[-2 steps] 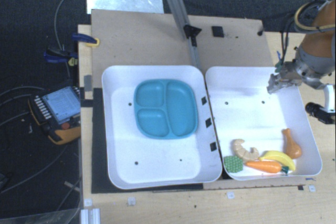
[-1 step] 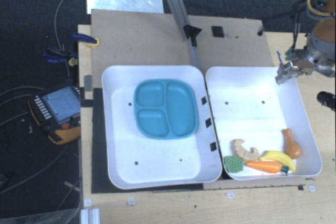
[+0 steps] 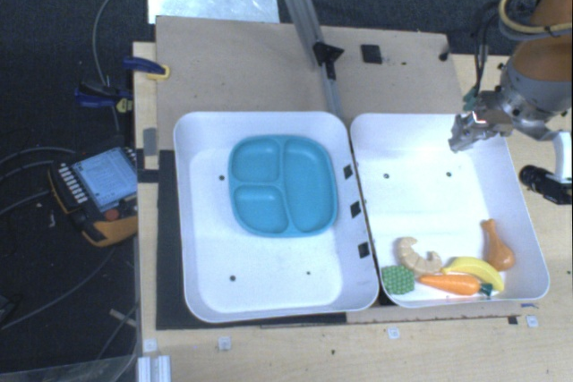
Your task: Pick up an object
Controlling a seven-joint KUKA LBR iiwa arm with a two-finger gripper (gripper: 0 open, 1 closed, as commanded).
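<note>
Across bench and right bin [image 3: 448,192], gripper [image 3: 467,131] state unreadable; toy carrot [image 3: 449,284], probably light, rigid and slick, best pinched mid-body.

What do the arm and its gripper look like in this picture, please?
The arm is grey with rounded segments and an orange band ringing it above the wrist. A dark cable runs along its side. The gripper at its end is a small, blocky piece of grey metal with lighter, shiny patches.
</note>
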